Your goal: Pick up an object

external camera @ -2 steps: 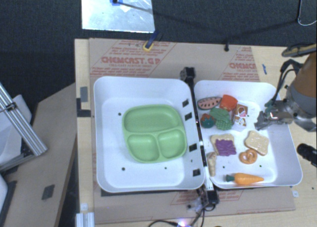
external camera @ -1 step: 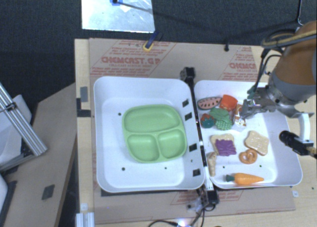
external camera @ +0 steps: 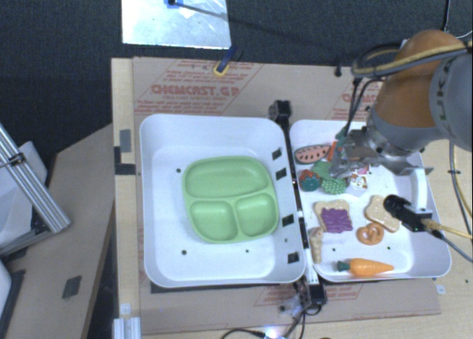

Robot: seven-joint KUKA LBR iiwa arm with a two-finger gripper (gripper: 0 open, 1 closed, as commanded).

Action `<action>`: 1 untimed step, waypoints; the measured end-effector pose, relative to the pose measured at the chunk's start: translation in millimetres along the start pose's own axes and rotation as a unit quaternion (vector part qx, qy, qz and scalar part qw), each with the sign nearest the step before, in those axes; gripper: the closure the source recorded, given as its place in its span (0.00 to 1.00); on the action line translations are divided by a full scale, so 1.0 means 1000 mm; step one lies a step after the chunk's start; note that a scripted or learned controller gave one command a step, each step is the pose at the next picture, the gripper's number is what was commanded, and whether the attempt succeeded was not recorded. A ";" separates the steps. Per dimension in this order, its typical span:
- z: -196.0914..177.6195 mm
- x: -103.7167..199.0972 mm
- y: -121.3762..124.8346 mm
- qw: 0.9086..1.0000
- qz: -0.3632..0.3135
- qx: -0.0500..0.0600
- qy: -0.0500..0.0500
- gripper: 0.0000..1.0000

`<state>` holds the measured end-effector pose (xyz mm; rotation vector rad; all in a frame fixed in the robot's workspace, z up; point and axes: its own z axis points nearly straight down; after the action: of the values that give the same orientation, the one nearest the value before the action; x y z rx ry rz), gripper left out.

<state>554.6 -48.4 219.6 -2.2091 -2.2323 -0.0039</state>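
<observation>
A robot arm's gripper (external camera: 341, 165) hangs low over the right bin (external camera: 437, 260), directly above a small green toy (external camera: 332, 184). The toy lies near the bin's left wall, just below a watermelon slice (external camera: 312, 154). It looks like light moulded plastic or rubber, stiff enough to take a pinch. It is also smooth, so it is likely to slip or skid on the white floor. Judging from its lumpy outline, a hold across its narrow middle seems the safest bet. A teal piece (external camera: 309, 180) sits touching or just beside it, so a closing grip could catch both. The gripper body covers the toy's upper part, and whether the gripper is open, closed or on anything cannot be told from this slant. Nearer the camera lie toast with purple jam (external camera: 337, 218), a pretzel (external camera: 369, 235) and a carrot (external camera: 367, 266), all apart from the gripper. The left bin (external camera: 159, 145) holds a green divided plate (external camera: 229, 199).
</observation>
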 end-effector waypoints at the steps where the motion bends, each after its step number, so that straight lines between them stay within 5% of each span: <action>1: -0.015 -0.010 0.008 1.000 0.002 -0.001 -0.001 1.00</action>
<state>562.4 -58.8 234.6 -2.2167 -2.2292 -0.0031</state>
